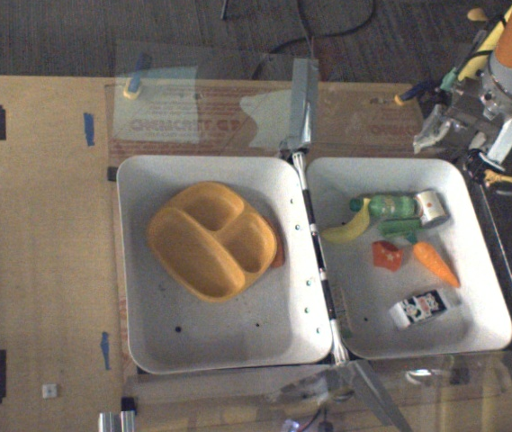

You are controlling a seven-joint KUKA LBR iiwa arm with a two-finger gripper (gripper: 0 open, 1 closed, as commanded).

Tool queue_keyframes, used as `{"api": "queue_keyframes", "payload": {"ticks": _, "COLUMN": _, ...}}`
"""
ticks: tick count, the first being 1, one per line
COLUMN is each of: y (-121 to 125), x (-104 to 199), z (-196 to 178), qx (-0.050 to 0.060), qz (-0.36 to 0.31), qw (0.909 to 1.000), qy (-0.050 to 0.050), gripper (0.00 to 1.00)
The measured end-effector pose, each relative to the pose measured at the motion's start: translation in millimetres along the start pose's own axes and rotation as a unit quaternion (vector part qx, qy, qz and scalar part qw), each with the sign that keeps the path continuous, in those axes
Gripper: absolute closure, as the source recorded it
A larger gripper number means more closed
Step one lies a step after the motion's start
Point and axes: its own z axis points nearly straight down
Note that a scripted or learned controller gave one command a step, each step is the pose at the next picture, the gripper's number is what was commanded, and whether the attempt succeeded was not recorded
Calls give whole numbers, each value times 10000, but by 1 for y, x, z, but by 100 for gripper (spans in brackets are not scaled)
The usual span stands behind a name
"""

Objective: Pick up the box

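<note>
Lying near the front edge of the right white bin [489, 322], the small white carton box [425, 309] has bare floor around it.
Claw [467, 138] hovers beyond that bin's far-right corner; its opening can't be judged.

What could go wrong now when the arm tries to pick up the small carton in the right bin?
1. The milk carton lies flat and tilted, so the fingers may slip off.
2. The carrot lies close above it and could be pushed or grabbed instead.
3. The gripper is outside the right bin, so it must clear the rim.
</note>
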Motion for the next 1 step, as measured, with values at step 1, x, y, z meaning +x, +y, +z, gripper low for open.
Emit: {"api": "queue_keyframes", "payload": {"ticks": 1, "y": -13, "x": -22, "z": 36, "qx": 11, "qz": 150, "qw": 9999, "qy": 0, "gripper": 0}}
